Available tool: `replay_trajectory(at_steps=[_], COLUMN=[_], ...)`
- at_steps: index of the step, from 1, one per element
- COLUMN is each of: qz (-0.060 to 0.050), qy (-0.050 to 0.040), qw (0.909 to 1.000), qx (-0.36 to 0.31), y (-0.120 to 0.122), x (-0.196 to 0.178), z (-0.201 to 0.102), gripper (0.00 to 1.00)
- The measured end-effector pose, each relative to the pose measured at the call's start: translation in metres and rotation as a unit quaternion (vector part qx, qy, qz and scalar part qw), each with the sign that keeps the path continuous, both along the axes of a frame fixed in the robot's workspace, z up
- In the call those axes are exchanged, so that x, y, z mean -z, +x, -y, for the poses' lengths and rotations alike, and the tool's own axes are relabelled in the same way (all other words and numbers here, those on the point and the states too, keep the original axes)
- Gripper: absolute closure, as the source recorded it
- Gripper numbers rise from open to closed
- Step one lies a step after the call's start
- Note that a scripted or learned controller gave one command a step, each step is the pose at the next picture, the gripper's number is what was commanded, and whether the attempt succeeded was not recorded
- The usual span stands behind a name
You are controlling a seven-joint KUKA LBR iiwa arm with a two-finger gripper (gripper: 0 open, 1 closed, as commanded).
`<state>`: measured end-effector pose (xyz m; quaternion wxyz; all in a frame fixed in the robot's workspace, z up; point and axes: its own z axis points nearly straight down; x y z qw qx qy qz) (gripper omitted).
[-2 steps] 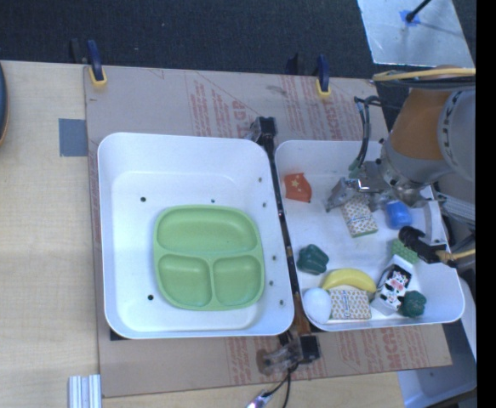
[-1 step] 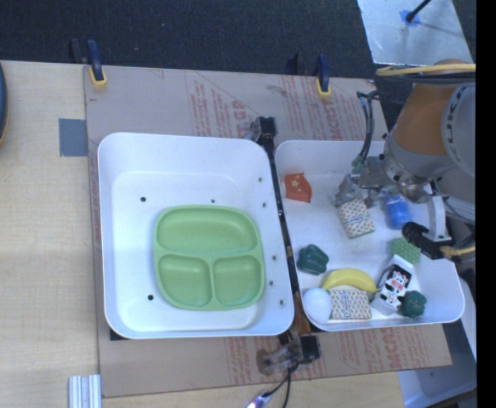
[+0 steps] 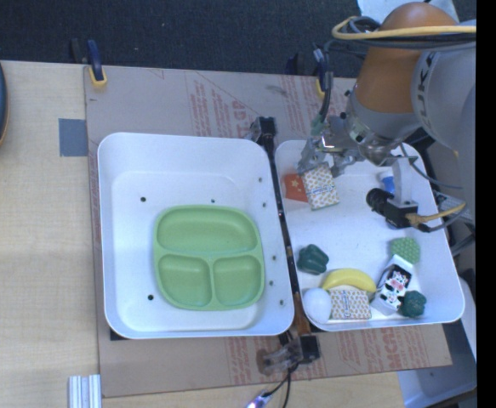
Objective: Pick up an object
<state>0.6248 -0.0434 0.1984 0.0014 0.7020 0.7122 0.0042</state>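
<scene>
Right, the tool (image 3: pixel 322 158) hangs low over the right bin (image 3: pixel 441 253), and whether it is spread or pressed together I cannot tell from this angle. Just under its tip, touching or very nearly so, lies a patterned beige packet (image 3: pixel 321 186), tilted. I cannot say it is gripped. Right beside that packet, on the side away from the arm, sits a small orange packet (image 3: pixel 294 188). Out on the arm's side of the tool, near the wrist, a little blue thing (image 3: pixel 388 180) peeks out.

Further from the tool, toward the near wall of the same bin, there's a dark green lump (image 3: pixel 313 259), then a banana (image 3: pixel 350 278) with a white ball (image 3: pixel 316 300) and a checked packet (image 3: pixel 350 305) pressed close against it. Next to those stand a black-and-white carton (image 3: pixel 392 286), a pale green piece (image 3: pixel 406 248) and a small dark green piece (image 3: pixel 413 304).

Well apart from the tool, across the divide, the left bin (image 3: pixel 120 228) holds a green divided plate (image 3: pixel 208 257). Both bins rest on the table (image 3: pixel 35 253).
</scene>
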Motion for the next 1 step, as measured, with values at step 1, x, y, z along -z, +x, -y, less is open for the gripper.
replay_trajectory(at_steps=[1], qz=[-0.009], qy=[-0.0015], qw=[1.0000], qx=[0.003], y=[-0.0686], x=[0.0074], z=[-0.0330], gripper=[1.00])
